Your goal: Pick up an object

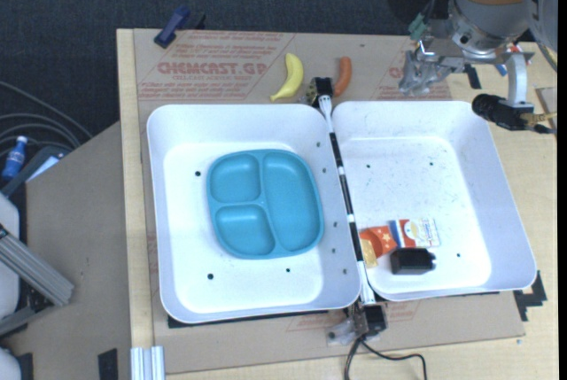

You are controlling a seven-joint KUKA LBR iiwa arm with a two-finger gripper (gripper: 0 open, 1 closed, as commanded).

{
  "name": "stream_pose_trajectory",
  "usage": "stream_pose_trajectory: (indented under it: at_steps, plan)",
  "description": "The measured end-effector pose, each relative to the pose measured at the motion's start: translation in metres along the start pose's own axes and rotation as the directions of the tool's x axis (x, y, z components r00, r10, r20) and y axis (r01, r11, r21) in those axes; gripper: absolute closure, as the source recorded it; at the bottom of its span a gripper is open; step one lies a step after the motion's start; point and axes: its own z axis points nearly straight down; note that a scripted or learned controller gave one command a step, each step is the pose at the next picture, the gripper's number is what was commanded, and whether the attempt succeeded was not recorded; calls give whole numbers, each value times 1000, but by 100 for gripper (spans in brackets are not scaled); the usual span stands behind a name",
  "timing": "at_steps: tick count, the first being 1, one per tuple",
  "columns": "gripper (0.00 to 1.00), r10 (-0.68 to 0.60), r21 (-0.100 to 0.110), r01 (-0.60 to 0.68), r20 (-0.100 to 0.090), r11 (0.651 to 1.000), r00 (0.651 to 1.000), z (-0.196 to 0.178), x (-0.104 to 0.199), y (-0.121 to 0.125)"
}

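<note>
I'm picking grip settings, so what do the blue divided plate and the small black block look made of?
Blue divided plate: likely moulded plastic, smooth, evenly coloured, softly rounded compartments. Small black block: matte and dark; material unclear, possibly plastic or rubber.

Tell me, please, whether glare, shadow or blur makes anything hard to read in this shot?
In the camera view, light is even and soft; the white bins look bright yet keep their specks; the gripper and arm look slightly blurred; the black object lacks detail.
</note>
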Motion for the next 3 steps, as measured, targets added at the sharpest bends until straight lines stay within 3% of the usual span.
stream_pose_trajectory:
  at_steps: [3]
  plan:
    - [100,1,0,-1,1,1000,1000,-1,16,0]
